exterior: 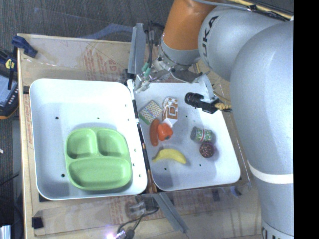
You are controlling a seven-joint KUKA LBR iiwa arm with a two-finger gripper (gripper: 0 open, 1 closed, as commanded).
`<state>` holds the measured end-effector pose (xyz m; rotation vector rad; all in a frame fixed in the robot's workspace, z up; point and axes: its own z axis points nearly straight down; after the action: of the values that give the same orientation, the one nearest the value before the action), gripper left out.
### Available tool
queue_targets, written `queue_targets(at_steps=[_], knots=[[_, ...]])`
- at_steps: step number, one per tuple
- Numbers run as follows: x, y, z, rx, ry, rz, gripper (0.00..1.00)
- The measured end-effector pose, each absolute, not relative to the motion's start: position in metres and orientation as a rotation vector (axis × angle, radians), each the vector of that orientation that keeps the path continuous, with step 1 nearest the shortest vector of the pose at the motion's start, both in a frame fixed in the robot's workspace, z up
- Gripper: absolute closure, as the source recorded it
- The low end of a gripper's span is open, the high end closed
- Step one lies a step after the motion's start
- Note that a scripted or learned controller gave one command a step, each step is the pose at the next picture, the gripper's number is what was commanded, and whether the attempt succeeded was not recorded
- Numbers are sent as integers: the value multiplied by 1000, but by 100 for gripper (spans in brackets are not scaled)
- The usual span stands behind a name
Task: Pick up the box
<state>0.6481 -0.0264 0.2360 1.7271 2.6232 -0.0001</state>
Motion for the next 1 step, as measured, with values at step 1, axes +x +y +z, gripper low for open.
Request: queue_targets(at_steps=[1], knots=[[648,-26,236,1727,2623,0,0]])
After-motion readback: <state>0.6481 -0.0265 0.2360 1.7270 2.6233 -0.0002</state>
